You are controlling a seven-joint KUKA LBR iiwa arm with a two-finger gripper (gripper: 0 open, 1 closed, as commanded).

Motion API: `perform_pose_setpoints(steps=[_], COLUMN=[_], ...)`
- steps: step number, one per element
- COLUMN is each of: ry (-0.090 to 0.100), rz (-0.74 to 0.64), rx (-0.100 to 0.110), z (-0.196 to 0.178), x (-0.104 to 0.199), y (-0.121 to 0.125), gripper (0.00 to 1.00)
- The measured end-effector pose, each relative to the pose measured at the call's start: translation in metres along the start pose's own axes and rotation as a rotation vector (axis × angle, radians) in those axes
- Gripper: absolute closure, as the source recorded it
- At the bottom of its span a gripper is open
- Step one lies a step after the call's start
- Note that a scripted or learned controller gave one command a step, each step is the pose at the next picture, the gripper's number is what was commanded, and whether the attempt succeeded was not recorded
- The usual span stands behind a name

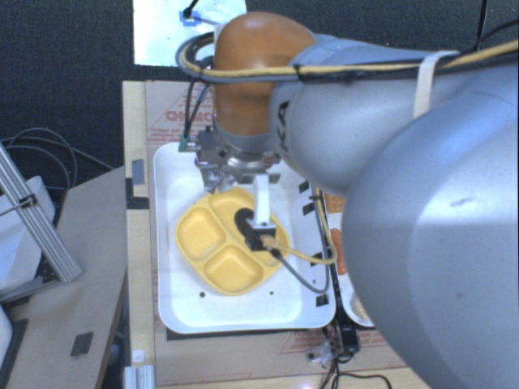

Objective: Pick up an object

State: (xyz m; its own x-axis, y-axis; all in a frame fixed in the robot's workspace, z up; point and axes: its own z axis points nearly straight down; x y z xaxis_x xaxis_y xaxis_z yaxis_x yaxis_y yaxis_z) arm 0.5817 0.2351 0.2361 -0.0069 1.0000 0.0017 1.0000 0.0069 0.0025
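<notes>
A yellow divided plate (215,245) with three compartments lies in the left white bin (182,314), near its middle. My gripper (225,178) hangs under the orange wrist band, over the plate's far edge and close above it. The wrist and the grey arm cover the plate's far rim and its right side. Nothing is visibly held.
The big grey arm covers most of the right bin (357,318); a thin orange object (337,250) shows at that bin's left edge. A white sheet (162,23) lies behind the bench. A metal frame (36,217) stands at the left.
</notes>
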Motion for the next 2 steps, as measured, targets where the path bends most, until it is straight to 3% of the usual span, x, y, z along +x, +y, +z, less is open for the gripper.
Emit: perform_pose_setpoints(steps=[1,2], ry=[-0.003,-0.005], rz=[0.002,0.011], rx=[0.008,0.011], z=[0.020,0.089], x=[-0.001,-0.068], y=[-0.060,-0.098], gripper=[1.00,1.00])
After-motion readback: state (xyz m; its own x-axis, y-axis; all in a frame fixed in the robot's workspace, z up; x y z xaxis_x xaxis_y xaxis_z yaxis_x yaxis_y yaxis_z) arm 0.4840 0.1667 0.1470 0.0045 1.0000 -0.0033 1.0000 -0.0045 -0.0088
